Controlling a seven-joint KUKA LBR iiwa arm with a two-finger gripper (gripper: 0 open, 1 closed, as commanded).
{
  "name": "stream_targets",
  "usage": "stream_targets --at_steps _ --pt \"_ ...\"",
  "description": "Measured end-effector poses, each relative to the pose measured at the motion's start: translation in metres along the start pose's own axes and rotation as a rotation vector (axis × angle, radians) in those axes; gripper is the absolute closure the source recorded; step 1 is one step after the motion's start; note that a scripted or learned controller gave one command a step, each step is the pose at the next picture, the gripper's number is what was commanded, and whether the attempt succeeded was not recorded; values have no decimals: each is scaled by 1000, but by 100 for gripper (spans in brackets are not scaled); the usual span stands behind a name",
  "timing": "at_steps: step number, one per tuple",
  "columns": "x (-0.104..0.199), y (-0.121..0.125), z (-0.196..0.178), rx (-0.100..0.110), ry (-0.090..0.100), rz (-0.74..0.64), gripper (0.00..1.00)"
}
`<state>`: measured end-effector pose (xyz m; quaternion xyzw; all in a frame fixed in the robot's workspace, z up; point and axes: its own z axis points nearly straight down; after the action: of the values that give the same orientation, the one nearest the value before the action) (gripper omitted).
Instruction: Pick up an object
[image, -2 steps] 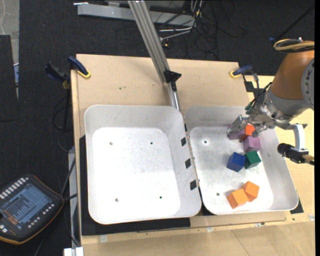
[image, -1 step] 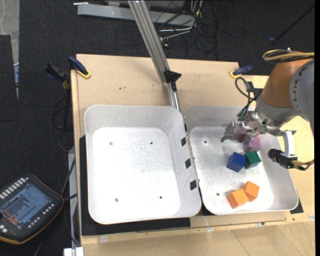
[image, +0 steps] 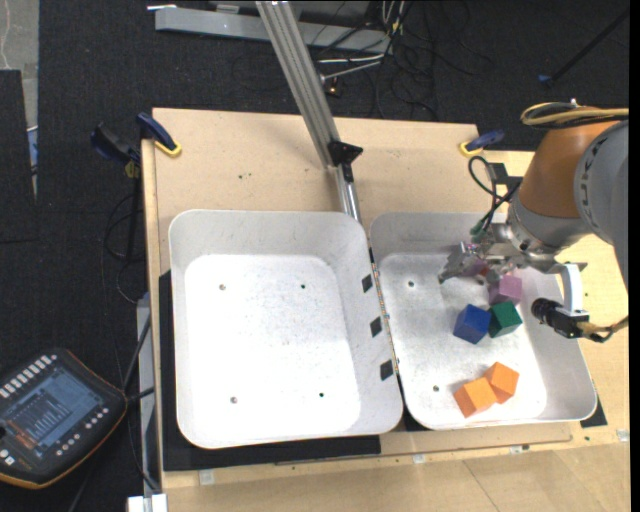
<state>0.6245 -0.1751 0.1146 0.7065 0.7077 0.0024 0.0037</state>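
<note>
The gripper (image: 478, 258) is sitting low in the right bin (image: 420, 400) just above a pink block (image: 510, 287), but whether the fingers are spread or closed is impossible to tell from this slant, and nothing is showing between them. The pink block is pressing against a green block (image: 506, 318) and a blue block (image: 472, 324), so a descent is risking a finger landing on a neighbour and shoving the cluster aside instead of straddling one cube. Two orange blocks (image: 487, 388) are lying apart nearer the front, an easier target, while the left bin (image: 200, 230) on the worktop (image: 250, 160) is playing no part.
</note>
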Motion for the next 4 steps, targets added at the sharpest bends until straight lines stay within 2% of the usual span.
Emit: stream_targets --at_steps 1,2,4 --pt "0 0 -9 -2 -1 0 100" --pt "1 12 -68 0 -1 -1 100" --pt "-5 10 -152 4 0 -1 100"
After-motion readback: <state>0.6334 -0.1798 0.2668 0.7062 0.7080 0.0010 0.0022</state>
